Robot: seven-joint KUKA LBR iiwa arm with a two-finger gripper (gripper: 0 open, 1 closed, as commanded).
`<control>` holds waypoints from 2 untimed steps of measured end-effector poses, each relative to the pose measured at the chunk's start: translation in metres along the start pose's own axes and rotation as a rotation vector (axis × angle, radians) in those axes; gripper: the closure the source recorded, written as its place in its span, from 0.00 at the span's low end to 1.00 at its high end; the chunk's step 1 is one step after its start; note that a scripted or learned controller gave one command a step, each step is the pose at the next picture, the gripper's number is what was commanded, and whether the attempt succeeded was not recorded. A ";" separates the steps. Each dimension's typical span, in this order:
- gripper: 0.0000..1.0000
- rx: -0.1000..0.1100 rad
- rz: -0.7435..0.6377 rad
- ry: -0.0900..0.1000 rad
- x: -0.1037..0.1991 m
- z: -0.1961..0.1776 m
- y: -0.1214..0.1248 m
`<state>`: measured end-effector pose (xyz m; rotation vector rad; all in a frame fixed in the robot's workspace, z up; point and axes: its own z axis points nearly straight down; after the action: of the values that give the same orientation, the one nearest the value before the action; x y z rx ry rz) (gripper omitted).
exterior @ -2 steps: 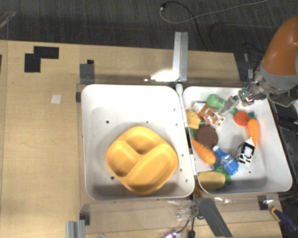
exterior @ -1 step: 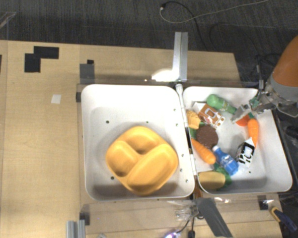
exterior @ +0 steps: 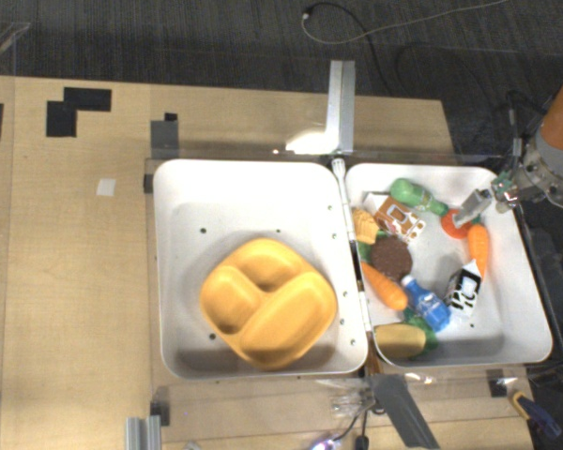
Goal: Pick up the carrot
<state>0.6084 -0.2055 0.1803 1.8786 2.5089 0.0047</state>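
Gripper [exterior: 469,211] in right bin's [exterior: 535,331] upper right, jaw state impossible to tell; carrot [exterior: 479,247] just below the tip near the right wall, long axis running roughly up-down, not gripped.

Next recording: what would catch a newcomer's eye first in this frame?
The big yellow divided plate lying in the left bin. Next, the heap of toy food along the left side of the right bin, with a carrot lying apart near the right wall. The gripper comes in from the right, its tip just above the carrot's top end.
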 end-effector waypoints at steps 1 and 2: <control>0.00 0.001 -0.092 0.000 -0.013 0.011 0.046; 0.00 0.001 0.026 0.001 -0.008 0.052 0.028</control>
<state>0.6382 -0.2049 0.1284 1.9122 2.4850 0.0050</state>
